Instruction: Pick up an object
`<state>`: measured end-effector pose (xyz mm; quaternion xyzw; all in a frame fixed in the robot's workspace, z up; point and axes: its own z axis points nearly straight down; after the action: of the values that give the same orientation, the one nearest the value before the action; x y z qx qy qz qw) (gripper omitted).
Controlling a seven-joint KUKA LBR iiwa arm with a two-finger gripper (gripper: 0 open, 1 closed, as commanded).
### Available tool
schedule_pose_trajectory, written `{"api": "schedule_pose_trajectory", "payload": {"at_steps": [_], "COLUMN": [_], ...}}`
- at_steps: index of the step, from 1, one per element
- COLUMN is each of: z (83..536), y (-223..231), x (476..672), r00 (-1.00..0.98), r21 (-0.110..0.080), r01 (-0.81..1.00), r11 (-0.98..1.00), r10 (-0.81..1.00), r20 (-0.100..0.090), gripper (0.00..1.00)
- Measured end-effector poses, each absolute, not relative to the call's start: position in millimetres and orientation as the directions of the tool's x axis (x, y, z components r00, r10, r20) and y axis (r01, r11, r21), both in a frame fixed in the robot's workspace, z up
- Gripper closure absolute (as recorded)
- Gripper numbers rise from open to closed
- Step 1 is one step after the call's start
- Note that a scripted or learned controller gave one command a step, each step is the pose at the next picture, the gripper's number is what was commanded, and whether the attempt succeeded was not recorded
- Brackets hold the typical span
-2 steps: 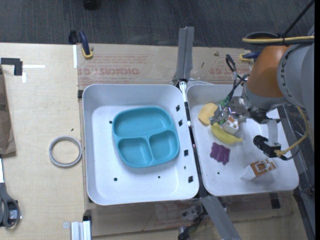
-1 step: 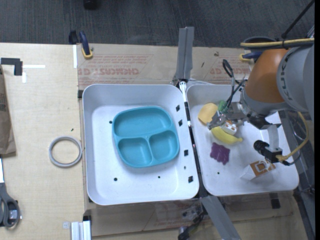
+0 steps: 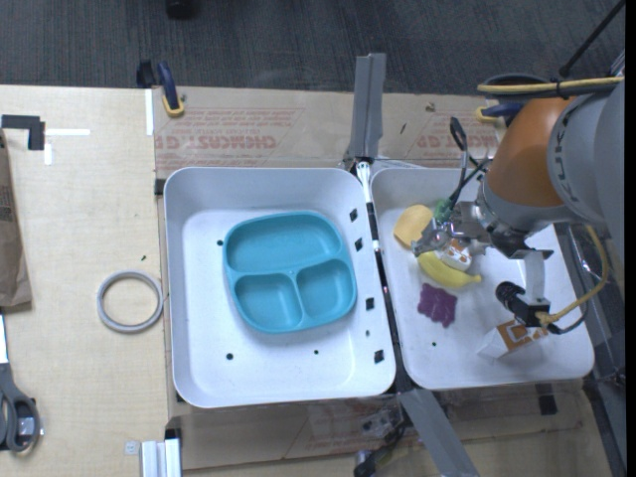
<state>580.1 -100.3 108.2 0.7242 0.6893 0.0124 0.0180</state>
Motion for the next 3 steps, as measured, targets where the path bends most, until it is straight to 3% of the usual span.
{"api": "schedule_pose_trajectory", "payload": {"at_steps": [1,3], "z": [108.0,107.9], "y": [-101.3,-104.6], "x": [571.6,560.4], "r00": [0.005,0.125], "r21": [0.042,0.045], "r01": [0.999,0.991], "r11": [-0.004,-0.125], "r10": [1.0,0.992], "r20": [-0.009,-0.005], "gripper": [0.0,0.0]}}
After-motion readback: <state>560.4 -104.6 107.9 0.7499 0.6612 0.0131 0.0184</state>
